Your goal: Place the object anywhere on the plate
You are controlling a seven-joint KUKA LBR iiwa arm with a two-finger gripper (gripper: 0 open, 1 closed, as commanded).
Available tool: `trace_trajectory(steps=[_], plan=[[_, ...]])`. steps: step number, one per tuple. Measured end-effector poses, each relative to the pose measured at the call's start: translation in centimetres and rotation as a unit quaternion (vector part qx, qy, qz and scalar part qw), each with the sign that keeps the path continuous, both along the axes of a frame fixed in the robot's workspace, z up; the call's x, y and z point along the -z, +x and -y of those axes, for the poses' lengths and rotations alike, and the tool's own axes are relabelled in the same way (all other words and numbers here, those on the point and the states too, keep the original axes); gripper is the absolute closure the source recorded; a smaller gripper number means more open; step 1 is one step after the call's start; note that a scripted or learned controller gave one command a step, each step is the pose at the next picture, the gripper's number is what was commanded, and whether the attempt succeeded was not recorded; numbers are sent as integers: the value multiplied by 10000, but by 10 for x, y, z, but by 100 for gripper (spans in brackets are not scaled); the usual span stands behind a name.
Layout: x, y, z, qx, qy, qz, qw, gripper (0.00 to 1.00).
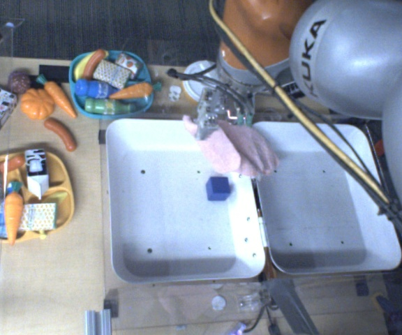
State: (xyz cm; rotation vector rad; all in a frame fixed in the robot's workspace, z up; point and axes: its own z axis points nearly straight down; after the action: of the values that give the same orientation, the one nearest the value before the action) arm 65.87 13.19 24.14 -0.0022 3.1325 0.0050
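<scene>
At top centre we see the gripper [211, 121] clenched on a pink cloth [237, 151], which drapes over the seam between the two bins [152, 257]. A blue cube [218, 188] lies in the left bin, just below the cloth.

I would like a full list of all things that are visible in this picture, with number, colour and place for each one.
bins: 2, white, side by side in the middle of the bench.
block: 1, blue, in the left bin, near its right wall.
cloth: 1, pink, draped over the back of the wall between the bins, under the end effector.
blue bowl: 1, behind the left bin, full of toy food.
yellow tray: 1, left of the bins, with a carrot and small cartons.
loose toy food: several pieces, mostly orange, at the back left of the bench.
arm: 1, grey with orange band, entering from the right.
end effector: 1, metallic, above the cloth.
</scene>
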Motion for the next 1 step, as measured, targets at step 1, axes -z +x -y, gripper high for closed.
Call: trace_trajectory(steps=[1], plan=[[12,2,-51,-8,3,-8,10000,100]])
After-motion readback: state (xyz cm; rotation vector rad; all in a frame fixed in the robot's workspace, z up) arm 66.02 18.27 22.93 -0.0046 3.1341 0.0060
